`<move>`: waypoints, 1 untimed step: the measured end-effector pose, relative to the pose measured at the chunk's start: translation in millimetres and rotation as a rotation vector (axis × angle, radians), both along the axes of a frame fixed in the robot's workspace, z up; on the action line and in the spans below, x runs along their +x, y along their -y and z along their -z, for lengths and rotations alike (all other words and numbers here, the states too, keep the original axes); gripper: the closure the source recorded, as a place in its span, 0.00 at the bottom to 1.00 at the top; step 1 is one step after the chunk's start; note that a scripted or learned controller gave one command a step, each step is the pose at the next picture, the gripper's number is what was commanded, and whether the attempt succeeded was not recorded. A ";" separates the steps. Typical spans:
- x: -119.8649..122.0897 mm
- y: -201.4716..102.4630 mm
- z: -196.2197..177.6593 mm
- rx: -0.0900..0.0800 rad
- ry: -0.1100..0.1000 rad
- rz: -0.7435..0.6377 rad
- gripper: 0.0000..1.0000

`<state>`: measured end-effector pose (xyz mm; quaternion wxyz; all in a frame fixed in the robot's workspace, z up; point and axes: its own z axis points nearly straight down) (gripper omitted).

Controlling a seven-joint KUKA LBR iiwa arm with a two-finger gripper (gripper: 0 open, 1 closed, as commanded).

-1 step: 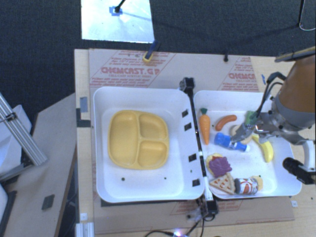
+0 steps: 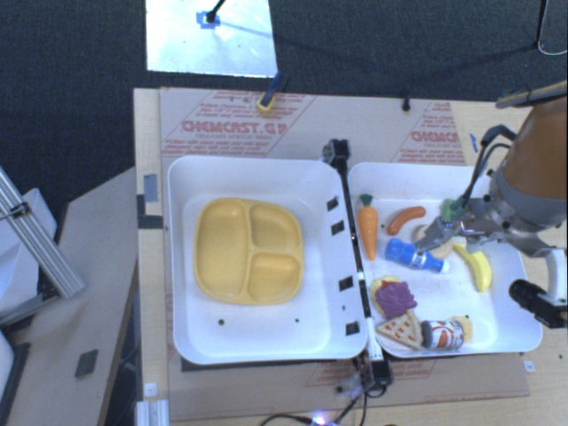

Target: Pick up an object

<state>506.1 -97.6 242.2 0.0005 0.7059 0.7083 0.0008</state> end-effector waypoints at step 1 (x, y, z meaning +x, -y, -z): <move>9.7 3.0 53.3 0.000 -0.005 0.002 0.00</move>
